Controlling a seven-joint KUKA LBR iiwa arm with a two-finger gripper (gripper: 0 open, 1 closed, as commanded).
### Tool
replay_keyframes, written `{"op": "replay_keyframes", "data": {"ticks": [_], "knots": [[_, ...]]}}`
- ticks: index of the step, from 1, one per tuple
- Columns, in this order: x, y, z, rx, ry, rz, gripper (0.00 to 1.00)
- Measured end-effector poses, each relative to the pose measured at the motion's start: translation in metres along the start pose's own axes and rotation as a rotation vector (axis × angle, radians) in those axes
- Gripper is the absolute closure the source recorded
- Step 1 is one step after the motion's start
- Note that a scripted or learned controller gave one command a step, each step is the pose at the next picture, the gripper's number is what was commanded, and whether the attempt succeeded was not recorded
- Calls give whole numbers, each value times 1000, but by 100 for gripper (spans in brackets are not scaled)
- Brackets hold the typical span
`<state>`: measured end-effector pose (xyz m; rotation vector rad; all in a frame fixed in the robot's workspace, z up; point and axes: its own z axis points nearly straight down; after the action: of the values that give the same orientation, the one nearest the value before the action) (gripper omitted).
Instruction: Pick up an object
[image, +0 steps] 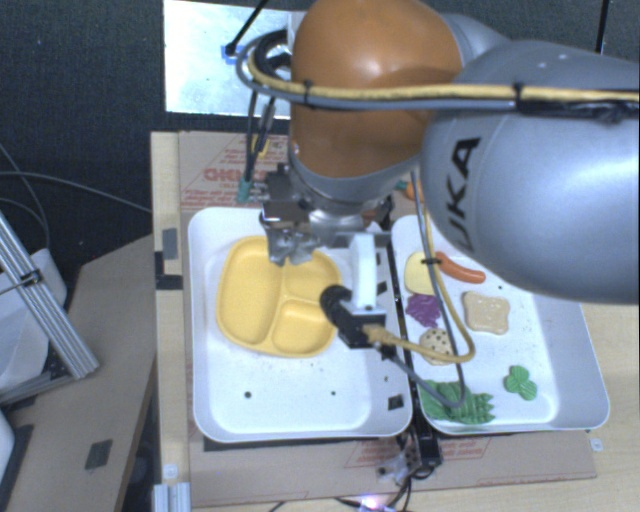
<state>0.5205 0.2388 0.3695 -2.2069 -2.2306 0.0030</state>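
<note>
The grey arm (520, 150) with its orange band fills the upper right and hangs over the left bin (250, 400), which sits beside the right bin (570, 400) on the tabletop (110, 320). In the left bin lies a yellow divided tray (262, 300) — the largest loose thing, and the one nearest the wrist. The jaws (290, 245) sit low over the tray's upper edge, seemingly touching or just above its rim; how wide they stand I cannot tell, as the wrist housing hides the tips, and nothing is visibly held between them.

My reading is that the reach-down step is in hand, with the grasp not yet proven. The next move calls for closing on the tray's thin rim and lifting straight — a flat, shallow piece that could easily slip.

The right bin holds smaller toy foods: a yellow piece (420, 272), a toast slice (487, 312), a purple piece (425, 310), a green leaf (519, 382)
</note>
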Motion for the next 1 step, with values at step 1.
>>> {"op": "replay_keyframes", "data": {"ticks": [1], "knots": [[-39, 18, 82, 2, -5, 14, 100]]}}
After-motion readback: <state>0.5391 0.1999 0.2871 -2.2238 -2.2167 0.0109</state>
